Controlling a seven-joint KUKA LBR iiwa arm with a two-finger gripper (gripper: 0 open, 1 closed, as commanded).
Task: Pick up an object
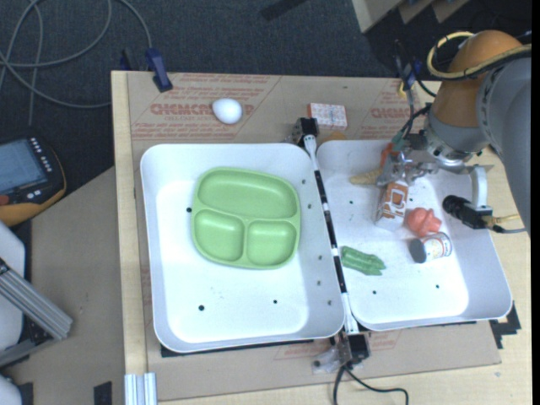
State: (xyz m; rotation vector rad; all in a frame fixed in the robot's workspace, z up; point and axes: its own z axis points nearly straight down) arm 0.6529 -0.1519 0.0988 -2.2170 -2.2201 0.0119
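Note:
My gripper (403,170) hangs over the back of the right bin (472,298), at the end of the grey arm with the orange band. Just below it a small orange-and-white carton (392,203) stands tilted. To the carton's right lies a red-orange lump (423,220), and in front of that a small can (431,248) on its side. A green pod-like piece (363,261) rests near the bin's left wall. A tan flat piece (366,176) lies left of the gripper. Nothing is visibly held.
The left bin (169,302) holds a green divided plate (246,218). Behind the bins, on the cardboard bench, sit a white egg-shaped thing (226,110), a small checkered block (327,115) and a blue clamp (157,68). A black clip (306,130) sits where the bins meet.

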